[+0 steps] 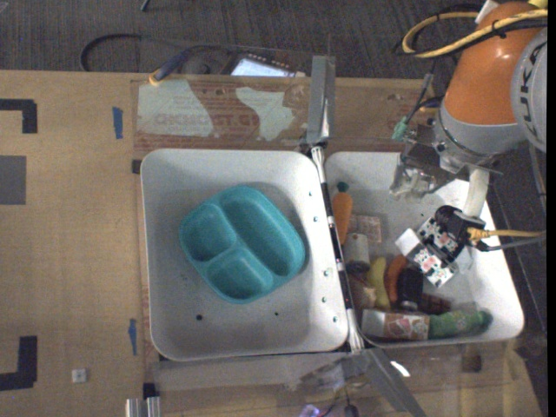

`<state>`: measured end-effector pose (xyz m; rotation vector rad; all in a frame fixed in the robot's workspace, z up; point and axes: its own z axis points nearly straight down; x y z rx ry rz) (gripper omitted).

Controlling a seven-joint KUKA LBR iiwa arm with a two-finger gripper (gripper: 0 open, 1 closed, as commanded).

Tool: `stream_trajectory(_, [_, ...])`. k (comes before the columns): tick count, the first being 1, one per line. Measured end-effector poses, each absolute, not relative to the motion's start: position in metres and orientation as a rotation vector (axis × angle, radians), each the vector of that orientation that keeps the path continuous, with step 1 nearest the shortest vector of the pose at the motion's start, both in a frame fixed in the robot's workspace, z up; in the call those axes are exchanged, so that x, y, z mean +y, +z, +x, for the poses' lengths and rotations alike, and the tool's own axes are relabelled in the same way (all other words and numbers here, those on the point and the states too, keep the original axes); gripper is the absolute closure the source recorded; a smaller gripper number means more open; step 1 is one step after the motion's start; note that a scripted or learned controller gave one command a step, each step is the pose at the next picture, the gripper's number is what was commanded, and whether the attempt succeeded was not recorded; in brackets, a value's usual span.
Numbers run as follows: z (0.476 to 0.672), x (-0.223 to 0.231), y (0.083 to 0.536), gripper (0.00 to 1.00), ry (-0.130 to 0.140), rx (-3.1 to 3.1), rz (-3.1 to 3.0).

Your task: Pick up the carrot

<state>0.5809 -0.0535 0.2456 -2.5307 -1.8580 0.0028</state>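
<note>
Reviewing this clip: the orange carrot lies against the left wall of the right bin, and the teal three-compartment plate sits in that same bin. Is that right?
Not quite. The camera view shows the orange carrot against the left wall of the right white bin, but the teal three-compartment plate sits in the left white bin, not the right one.

Carrot [343, 214] by right bin's [502, 276] left wall, hand [437, 248] apart

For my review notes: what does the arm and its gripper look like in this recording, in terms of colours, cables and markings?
The grey KUKA arm has a large glossy orange band above the wrist and dark lettering on its grey shell. A yellow cable loops over the orange part, with a dark one alongside. Below sits a grey metal wrist block. The two-finger gripper is black and white, with small red marks.
</note>
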Motion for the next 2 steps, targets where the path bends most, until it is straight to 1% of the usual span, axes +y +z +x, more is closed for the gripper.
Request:
stream_trajectory(1, [0.627,-0.001,0.256,1.00,0.000,-1.572,-2.721])
stream_trajectory(2, [0.617,0.077,0.232,1.00,0.007,-0.858,-3.020])
